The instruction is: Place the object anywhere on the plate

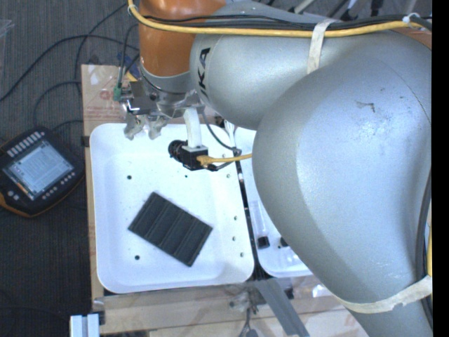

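Near the far-left corner of the left bin, the two-finger metal gripper [140, 128] hung just above the white floor, its short pale fingers [130, 128] pointing down with a small gap between them and nothing seen in that gap; it looked released and was grasping nothing. Just to its right, a white post ended in a small black fitting [186, 153] with a yellow-tipped cable leading off toward the bins' shared wall. Above the gripper rose the grey wrist and the orange band [175, 12] of the arm, whose bulky grey body [337, 160] covered most of the right-hand bin.

Farther out, toward the near side of the shallow white left bin [105, 258], lay a dark grey ribbed rectangular slab [170, 229], flat and turned at an angle, well apart from the gripper. Whether that slab was the object to be moved or the plate itself could not be told; no other loose item showed on the visible floor. Beyond the bin's left wall, a black handheld pendant with a grey screen [35, 170] rested on the dark floor.

Judging by this, the task seemed barely begun: nothing was gripped, and picking, carrying and setting down all seemed left to do.
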Robot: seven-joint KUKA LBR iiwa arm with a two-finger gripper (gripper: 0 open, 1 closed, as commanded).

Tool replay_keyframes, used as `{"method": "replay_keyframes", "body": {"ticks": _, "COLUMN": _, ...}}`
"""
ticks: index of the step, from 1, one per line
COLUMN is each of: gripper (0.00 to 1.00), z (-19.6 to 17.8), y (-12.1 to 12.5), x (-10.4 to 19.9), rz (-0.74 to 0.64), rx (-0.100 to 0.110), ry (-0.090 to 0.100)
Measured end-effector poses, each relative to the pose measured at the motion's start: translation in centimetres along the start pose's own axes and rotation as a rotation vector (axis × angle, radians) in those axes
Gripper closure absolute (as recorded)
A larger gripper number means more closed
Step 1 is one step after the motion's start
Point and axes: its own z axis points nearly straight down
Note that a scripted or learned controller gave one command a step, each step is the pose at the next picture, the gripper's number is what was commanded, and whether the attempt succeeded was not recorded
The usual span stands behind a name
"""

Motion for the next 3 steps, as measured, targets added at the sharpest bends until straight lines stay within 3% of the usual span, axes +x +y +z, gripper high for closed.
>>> {"method": "replay_keyframes", "body": {"ticks": 1, "gripper": 1.00, "z": 1.9, "y": -5.2, "x": -0.4, "rz": -0.569, "rx": -0.014, "ry": -0.003}}
{"method": "replay_keyframes", "body": {"ticks": 2, "gripper": 1.00, "z": 0.0, "y": 1.2, "x": -2.0, "rz": -0.936, "rx": -0.018, "ry": -0.008}}
{"method": "replay_keyframes", "body": {"ticks": 3, "gripper": 1.00, "z": -8.3, "y": 0.0, "x": -0.1, "rz": -1.416, "rx": -0.019, "ry": -0.012}}
